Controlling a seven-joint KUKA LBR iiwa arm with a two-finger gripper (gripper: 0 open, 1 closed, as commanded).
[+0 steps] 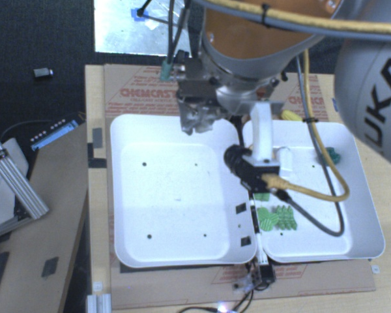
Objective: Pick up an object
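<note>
In the camera view, the arm (371,103) comes in from the upper right, its orange band (260,38) wide across the top of the picture. The gripper (197,117) hangs over the far right corner of the left bin (156,246), close to the rim where the two bins meet. From this angle it shows as a blurred grey metal block, and whether it is spread or pressed together cannot be told; nothing is seen held in it.

The things to be picked lie in the right bin (362,230), well apart from the gripper. A cluster of green ridged pieces (278,218) sits on the bin floor near its front left corner, just beside the divide between the bins. A small green scrap (262,197) lies just behind that cluster, partly covered by the black cable fitting (240,162). A teal object (331,155) rests near the bin's right wall, and a yellow object (290,117) shows at the far rim, partly hidden by the arm.

A yellow cable (313,193) runs from the black fitting and loops across the right bin, with a dark cable (326,227) curving below it. Both bins stand on a sheet of cardboard (143,91) printed in red, which lies on the bench (52,194). The left bin's floor shows a few small dark dots
</note>
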